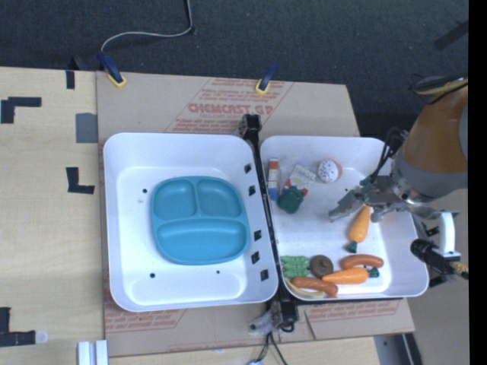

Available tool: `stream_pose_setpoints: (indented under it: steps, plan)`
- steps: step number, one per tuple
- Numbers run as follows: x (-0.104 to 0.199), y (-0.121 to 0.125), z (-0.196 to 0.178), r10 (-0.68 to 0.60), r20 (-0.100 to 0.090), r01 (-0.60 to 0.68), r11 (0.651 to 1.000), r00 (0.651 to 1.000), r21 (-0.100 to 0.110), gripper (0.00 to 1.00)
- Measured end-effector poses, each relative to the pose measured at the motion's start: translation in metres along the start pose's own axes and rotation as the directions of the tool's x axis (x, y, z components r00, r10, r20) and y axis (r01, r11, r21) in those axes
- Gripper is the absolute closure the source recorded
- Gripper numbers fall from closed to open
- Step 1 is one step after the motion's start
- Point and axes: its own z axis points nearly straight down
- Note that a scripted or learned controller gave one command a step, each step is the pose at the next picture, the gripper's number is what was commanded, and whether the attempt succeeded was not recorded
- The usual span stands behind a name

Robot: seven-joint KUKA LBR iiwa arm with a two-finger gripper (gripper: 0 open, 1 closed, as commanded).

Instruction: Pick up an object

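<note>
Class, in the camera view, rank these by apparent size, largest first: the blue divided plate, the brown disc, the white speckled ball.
1. blue divided plate
2. white speckled ball and brown disc: look alike, unranked.

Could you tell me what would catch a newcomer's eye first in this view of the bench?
Probably the blue divided plate, which lies alone in the left bin. Next, the right bin with its clutter of toy food: a hot dog, a carrot and a brown cookie along its near edge. Last, the grey and orange arm coming in from the right, its gripper low over an orange toy in that bin.
</note>
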Motion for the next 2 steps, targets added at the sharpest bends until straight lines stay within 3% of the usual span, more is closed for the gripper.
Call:
stream_pose_setpoints:
  steps: [1, 2]
  plan:
    - [-0.072, 0.005, 0.072, 0.001, 0.001, -0.001, 1.000, 1.000, 0.001, 0.00]
    - [-0.026, 0.009, 0.099, 0.000, 0.003, 0.000, 1.000, 1.000, -0.005, 0.00]
